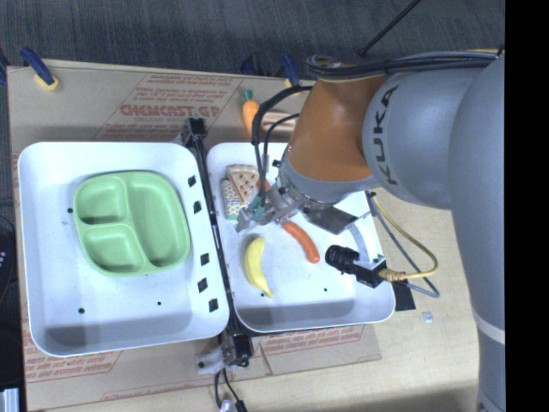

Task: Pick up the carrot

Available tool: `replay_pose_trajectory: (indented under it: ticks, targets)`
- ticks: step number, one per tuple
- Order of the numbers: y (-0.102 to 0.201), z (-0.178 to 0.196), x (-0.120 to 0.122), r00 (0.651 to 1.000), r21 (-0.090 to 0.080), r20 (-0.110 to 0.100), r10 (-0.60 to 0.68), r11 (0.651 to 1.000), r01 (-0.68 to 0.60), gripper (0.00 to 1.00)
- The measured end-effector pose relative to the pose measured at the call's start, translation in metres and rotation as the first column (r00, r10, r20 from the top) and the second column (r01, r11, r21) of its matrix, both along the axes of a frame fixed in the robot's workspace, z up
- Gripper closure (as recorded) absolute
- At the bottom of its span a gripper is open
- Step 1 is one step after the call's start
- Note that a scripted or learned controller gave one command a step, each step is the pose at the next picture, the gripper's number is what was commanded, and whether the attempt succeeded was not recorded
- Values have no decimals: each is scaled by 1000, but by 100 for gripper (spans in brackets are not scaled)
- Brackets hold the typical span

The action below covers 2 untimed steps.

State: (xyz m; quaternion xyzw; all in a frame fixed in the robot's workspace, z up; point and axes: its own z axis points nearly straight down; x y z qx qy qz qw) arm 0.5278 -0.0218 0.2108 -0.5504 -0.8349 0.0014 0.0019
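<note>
- Carrot (pixel 302 240) lying in right bin (pixel 377 309), just beside banana (pixel 256 266).
- Gripper (pixel 255 215) low nearby; can't tell if parted or closed.
- Probably light, stiff, kinda slick; best pinched mid-length.

The grey arm (pixel 446 101) reaches in from the right, its thick upper link filling the upper right of the view and bending down toward the middle. The orange band (pixel 330 127) sits just above the wrist, which points down and to the left. Below it the gripper (pixel 255 215) hangs low, angled to the lower left, with black cables looping beside the wrist.
</note>
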Motion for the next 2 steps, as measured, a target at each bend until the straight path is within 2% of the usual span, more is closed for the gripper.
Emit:
replay_pose_trajectory:
  ticks: [1,2]
  targets:
    - [61,-20,-38,965,-1,-2,-264,965,264,100]
    - [-25,-19,-52,998,1,0,59,998,-59,100]
